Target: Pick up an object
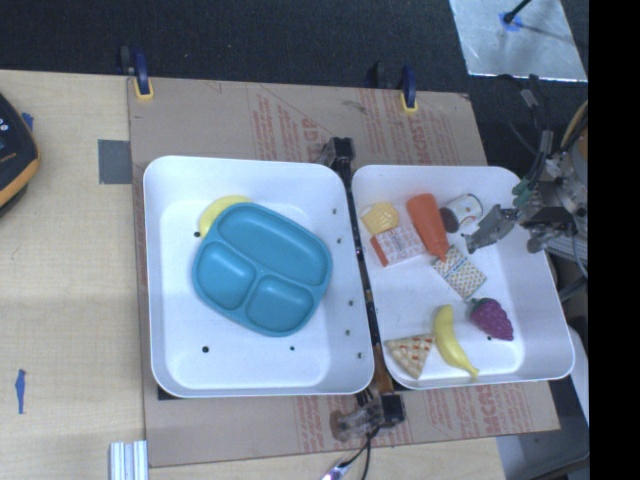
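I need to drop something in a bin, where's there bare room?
Left bin: bare floor in front of the blue plate. Right bin: a bare strip between banana and crackers. Its far half is crowded around the carrot.

One fixed camera covers my bench from above, looking down at a slant. Its far edge takes in dark floor beyond the bench; its near edge cuts the cardboard sheet (300, 128) below the bins. It stands far enough back to hold both bins whole: the left bin (165, 268) sits centre-left, the right bin (530, 298) centre-right. My arm (550, 208) enters from the right edge of the frame. There is no second view to compare.
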Robot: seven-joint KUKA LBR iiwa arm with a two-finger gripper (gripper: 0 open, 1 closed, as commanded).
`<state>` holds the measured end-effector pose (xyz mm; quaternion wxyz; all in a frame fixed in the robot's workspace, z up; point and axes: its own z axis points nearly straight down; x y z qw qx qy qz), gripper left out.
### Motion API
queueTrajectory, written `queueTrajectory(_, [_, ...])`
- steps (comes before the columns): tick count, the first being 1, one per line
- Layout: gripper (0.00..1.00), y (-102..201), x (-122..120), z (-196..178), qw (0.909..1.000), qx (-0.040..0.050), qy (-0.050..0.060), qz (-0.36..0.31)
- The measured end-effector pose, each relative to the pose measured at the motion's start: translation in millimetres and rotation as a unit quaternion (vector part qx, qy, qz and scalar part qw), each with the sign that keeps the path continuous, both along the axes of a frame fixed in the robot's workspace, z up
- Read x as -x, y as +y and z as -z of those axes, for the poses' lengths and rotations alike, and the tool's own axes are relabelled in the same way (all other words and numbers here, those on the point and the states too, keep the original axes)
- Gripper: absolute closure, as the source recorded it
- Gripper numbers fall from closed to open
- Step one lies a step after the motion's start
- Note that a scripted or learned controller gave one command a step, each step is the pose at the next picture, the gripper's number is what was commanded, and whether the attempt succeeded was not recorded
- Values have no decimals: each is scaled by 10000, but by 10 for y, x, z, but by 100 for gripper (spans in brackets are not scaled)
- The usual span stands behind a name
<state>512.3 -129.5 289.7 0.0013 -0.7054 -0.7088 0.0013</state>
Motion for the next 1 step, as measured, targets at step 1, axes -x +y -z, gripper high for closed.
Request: queueTrajectory(1, [0, -349, 370, 1200, 10000, 1, 3, 2])
